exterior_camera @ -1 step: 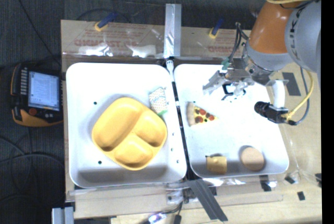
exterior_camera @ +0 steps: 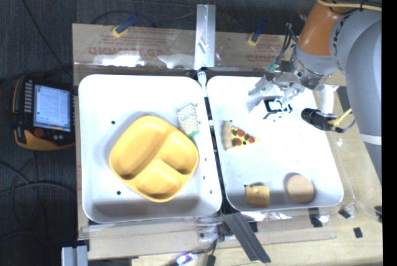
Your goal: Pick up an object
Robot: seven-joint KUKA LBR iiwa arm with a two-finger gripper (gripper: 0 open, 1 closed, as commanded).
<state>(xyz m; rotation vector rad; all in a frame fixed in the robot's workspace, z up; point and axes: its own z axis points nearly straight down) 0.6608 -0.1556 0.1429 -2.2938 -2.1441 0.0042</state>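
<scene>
End effector: over right bin's far end; grip state cannot be told.
Right bin: pizza slice, bread roll.
Left bin: yellow divided plate.

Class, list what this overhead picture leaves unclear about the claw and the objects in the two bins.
1. Claw: too small and cluttered to tell open from shut.
2. Small patterned item in the left bin: too small to identify, partly behind the yellow divided plate.
3. Tan block: too small to name.
</scene>
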